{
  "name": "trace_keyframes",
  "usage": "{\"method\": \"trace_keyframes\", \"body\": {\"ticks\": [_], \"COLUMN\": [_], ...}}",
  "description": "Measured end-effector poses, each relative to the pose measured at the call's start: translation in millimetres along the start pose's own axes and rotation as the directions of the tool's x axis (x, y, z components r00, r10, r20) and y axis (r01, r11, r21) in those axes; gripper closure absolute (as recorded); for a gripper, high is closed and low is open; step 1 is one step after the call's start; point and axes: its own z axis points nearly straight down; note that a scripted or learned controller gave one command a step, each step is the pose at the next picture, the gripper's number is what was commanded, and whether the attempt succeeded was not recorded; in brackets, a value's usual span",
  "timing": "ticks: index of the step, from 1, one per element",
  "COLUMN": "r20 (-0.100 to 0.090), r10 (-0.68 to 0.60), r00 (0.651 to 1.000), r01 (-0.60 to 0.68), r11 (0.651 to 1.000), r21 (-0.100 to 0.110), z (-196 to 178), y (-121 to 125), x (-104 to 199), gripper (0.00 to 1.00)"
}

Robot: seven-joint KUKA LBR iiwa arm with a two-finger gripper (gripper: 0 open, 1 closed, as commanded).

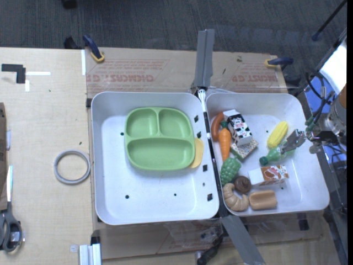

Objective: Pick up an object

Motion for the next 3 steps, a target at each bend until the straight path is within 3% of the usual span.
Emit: {"method": "trace_keyframes", "body": {"ticks": [1, 2, 3], "r20": [0.0, 0.001, 0.0], "r10": [0.03, 0.032, 0.033], "r00": [1.0, 0.999, 0.999], "r01": [-0.03, -0.032, -0.033], "r11": [1.0, 0.999, 0.999], "r21": [0.001, 0.002, 0.002], "z": [77.6, 69.0, 69.0], "y": [49.7, 49.7, 49.6], "x": [44.6, 43.4, 43.4], "gripper": [0.0, 1.0, 0.0]}}
